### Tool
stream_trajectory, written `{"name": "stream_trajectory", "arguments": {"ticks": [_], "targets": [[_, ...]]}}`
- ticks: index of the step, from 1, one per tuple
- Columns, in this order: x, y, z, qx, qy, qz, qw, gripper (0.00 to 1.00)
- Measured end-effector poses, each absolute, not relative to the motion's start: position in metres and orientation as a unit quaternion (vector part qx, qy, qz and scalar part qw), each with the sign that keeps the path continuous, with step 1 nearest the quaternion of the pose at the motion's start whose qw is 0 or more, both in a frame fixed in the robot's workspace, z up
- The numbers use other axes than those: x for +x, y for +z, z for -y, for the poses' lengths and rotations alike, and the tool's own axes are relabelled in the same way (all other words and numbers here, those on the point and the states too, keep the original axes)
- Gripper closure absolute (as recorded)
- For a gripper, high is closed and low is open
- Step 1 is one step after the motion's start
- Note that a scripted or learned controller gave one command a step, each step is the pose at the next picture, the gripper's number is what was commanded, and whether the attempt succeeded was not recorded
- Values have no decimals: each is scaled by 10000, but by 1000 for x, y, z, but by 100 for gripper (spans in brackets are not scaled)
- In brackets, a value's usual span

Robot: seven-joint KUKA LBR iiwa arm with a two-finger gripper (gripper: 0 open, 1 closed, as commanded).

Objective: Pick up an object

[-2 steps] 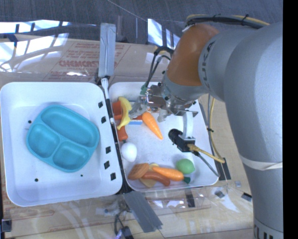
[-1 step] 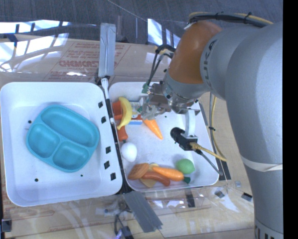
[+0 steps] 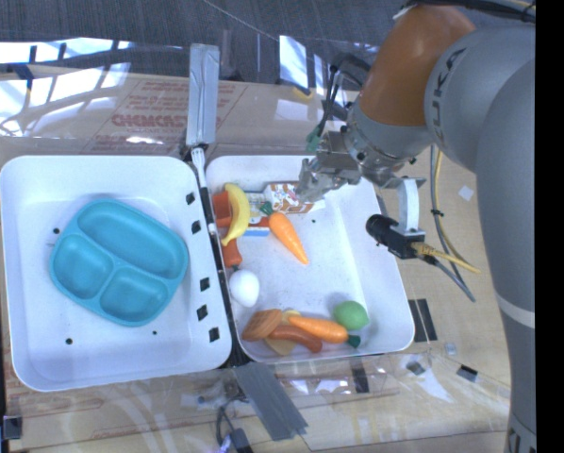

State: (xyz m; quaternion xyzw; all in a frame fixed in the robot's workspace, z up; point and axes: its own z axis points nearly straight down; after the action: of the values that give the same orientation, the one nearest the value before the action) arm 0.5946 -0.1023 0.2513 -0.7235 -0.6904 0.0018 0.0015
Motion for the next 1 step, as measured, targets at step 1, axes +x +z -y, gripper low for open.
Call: {"name": "stream_trajectory", "arguments": {"ticks": [1], "targets": [[594, 250, 102, -7236, 24, 6903, 25, 0]]}}
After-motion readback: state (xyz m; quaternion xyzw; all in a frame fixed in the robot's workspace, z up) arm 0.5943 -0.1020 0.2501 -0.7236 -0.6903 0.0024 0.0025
